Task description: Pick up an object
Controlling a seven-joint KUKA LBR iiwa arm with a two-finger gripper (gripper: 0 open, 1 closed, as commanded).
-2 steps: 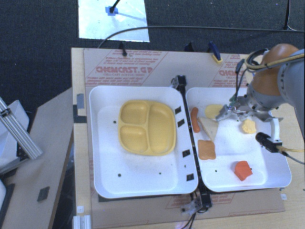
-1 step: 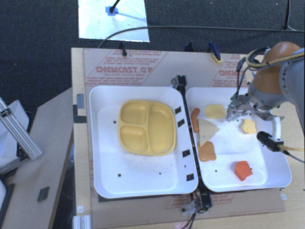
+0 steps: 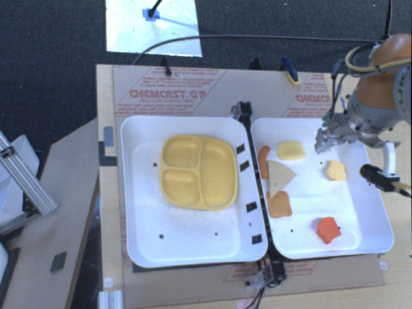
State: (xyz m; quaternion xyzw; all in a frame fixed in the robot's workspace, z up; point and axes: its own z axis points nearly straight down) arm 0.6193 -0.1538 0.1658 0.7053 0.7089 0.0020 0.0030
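- Approach is the step in hand, I'd judge: the grey claw (image 3: 324, 140) hangs at the upper right of the frame over the right-hand shallow white bin (image 3: 370, 201), nothing lifted yet.
- Nearest pickings are the pale yellow rounded block (image 3: 291, 150), left of it, and the small yellow lumpy piece (image 3: 335, 170), just below.
- Next it must drop squarely over one.
- Claw's opening I cannot tell; nothing visibly between its tips.

A grey arm (image 3: 376, 111) with an orange band, looped yellow and black cables, and a metallic end effector (image 3: 324, 140).
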